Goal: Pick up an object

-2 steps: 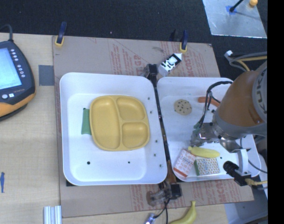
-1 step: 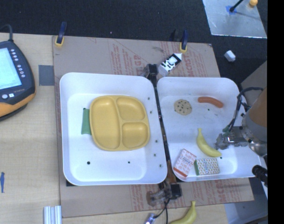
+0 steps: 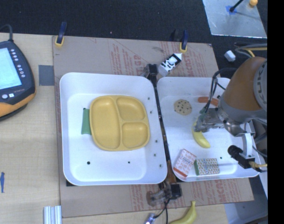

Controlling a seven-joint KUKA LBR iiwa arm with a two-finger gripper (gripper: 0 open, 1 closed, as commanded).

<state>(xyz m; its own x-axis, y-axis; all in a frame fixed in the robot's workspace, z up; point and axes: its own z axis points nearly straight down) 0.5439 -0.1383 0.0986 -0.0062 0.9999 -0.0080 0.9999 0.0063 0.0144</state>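
Robot gripper low in the right bin, touching the banana; finger spread cannot be told. Cookie lies just left.

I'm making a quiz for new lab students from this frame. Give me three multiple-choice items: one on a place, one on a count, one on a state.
1. Where does the cookie lie?
A. right bin
B. left bin
C. on the tray

2. How many compartments has the yellow tray?
A. two
B. three
C. five

3. How does the tray sit?
A. flat, open side up
B. flipped over
C. leaning on the bin wall

Key: 1 A, the cookie lies on the right bin's floor, left of the gripper. 2 B, one long section and two smaller ones. 3 A, its hollows face up in the left bin.
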